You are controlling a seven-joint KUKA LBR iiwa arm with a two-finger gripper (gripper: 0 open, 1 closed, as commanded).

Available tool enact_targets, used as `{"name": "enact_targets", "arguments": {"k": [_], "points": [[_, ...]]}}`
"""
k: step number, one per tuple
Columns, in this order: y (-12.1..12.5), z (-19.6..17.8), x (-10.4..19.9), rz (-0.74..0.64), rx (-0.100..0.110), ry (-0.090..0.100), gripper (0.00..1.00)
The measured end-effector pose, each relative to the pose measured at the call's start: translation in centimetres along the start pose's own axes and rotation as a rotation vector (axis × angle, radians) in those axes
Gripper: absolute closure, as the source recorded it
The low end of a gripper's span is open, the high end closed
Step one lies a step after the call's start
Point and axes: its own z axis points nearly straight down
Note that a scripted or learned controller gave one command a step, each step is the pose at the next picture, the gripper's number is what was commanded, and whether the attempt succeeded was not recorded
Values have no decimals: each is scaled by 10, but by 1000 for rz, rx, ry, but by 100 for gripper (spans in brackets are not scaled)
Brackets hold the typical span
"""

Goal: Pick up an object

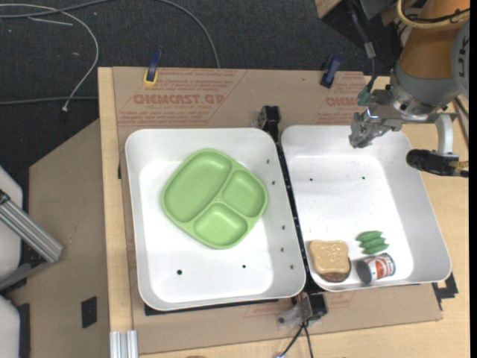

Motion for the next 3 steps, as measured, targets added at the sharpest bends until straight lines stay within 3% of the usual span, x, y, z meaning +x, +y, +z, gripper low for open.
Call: {"name": "enact_targets", "arguments": {"k": [1,3], "points": [[-9,-10,57,-2,-1,1,100],[-40,9,171,-1,1,0,100]]}}
